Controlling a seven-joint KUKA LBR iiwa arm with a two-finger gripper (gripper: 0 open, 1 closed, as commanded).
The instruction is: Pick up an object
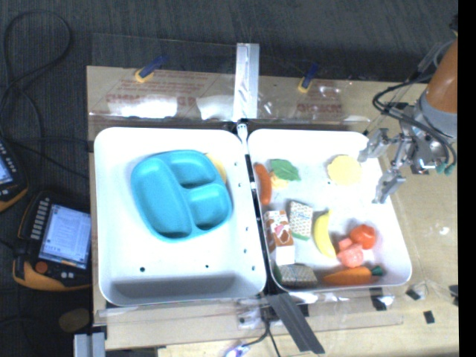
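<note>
two white bins sit side by side on the worktop, touching along their inner rims. the left bin holds one blue divided tray, with a sliver of something yellow showing at the tray's 2 o'clock edge; bare white floor lies open along the bin's 6 o'clock side.

the right bin holds the pickable things: one pale yellow round piece toward 1 o'clock, one green leafy piece toward 11 o'clock, one orange sausage-like piece along the 9 o'clock wall, one banana near the centre, two red tomato-like pieces at 4 o'clock, one carrot along the 6 o'clock wall, and about four small printed boxes from the centre toward 7 o'clock. open floor remains around 3 o'clock and between the yellow round piece and the banana.

the gripper hangs over the right bin's 2 o'clock rim, its fingers spread apart with nothing between them, just beside the yellow round piece without touching it.
</note>
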